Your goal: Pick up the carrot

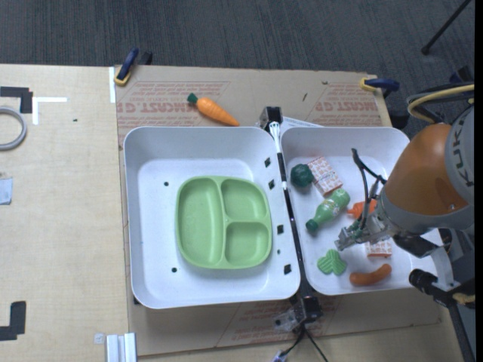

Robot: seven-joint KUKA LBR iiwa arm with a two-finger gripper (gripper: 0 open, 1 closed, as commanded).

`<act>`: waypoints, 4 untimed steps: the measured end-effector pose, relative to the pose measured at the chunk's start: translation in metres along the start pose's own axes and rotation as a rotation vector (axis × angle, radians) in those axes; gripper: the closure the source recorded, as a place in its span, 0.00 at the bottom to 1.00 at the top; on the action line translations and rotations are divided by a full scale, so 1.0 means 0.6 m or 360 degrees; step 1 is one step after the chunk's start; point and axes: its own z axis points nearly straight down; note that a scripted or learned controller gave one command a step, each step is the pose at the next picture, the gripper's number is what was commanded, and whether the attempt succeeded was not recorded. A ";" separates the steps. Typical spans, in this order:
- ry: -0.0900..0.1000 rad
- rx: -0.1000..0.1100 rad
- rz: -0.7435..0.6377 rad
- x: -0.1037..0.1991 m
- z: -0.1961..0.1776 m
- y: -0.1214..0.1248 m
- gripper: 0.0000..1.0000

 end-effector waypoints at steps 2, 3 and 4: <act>0.0000 0.0000 -0.0140 -0.063 0.007 -0.004 1.00; 0.0000 -0.0001 -0.0366 0.002 0.025 0.002 1.00; -0.0006 -0.0005 -0.0397 -0.081 -0.325 -0.019 1.00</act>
